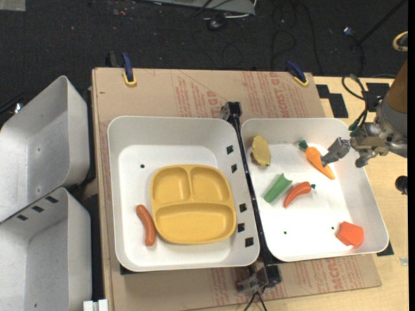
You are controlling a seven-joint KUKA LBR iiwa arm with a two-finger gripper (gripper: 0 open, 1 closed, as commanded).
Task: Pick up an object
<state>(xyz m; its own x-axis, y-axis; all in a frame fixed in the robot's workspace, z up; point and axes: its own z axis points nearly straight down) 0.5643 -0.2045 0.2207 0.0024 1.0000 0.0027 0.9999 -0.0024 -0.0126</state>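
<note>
The right bin (373, 206) holds several toy foods. An orange carrot (318, 160) with a green top lies near its far right side. A red chili (297, 193) and a green pepper piece (277, 188) lie in the middle. A tan potato-like piece (260, 150) sits by the left wall, and an orange block (351, 234) rests in the near right corner. My gripper (349, 155) hovers over the bin's right edge, just right of the carrot. It is open with nothing between its fingers (336, 151).
The left bin (123, 173) carries a yellow divided plate (192, 203) and a reddish sausage (146, 225) beside it. A black divider with clips (241, 173) runs between the bins. Two white tubs (39, 173) stand off the bench to the left.
</note>
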